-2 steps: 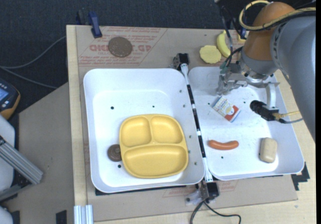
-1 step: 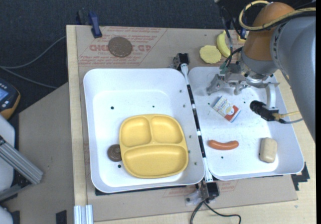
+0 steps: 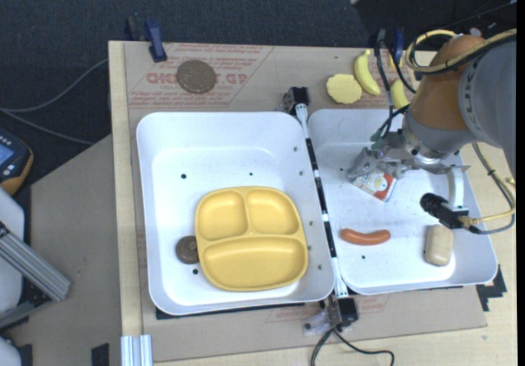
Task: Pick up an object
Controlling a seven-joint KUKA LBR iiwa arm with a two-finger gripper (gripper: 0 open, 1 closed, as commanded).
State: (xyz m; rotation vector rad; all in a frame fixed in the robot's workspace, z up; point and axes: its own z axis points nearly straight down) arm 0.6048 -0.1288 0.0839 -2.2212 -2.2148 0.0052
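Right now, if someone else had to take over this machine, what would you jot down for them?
Gripper: low in the right bin, over a small red-and-white packet; whether it grips is unclear.
Also in that bin: a sausage and a pale bread roll.
Left bin: a yellow divided plate with a brown disc beside it.
Done: nothing visibly lifted.
Left: grasp one object and raise it.

In the right bin (image 3: 467, 274) a red and white packet (image 3: 376, 183) lies flat just under the gripper (image 3: 379, 161), a long orange-red sausage (image 3: 366, 235) lies on its side below it, and a small tan bread roll (image 3: 438, 244) sits near the right wall.
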